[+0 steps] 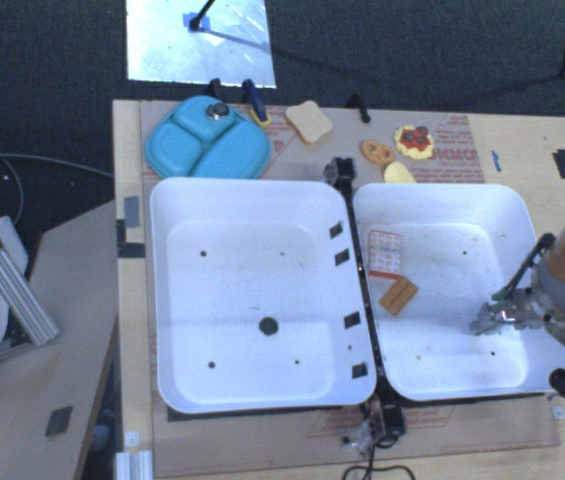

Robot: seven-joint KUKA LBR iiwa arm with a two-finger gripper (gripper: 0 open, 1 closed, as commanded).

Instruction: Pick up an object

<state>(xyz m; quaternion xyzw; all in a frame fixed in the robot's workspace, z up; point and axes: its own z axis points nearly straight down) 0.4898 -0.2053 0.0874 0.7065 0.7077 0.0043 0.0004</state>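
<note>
The right bin point(507, 203) holds a white card with red print point(384, 251) and a small brown cracker-like piece point(398, 295), both near its left wall. A small dark round object point(268, 325) lies on the floor of the left bin point(177, 208). My gripper point(489, 320) reaches in from the right and hangs low over the right bin's floor near its right side. It is well apart from the cracker piece, and nothing shows in it.
Behind the bins on the bench lie a blue divided plate point(207, 140), a toast slice point(309, 121), a pretzel point(376, 152), a small round pizza-like toy point(414, 141) and a yellow piece point(398, 174). A black divider with clips point(354, 268) runs between the bins.
</note>
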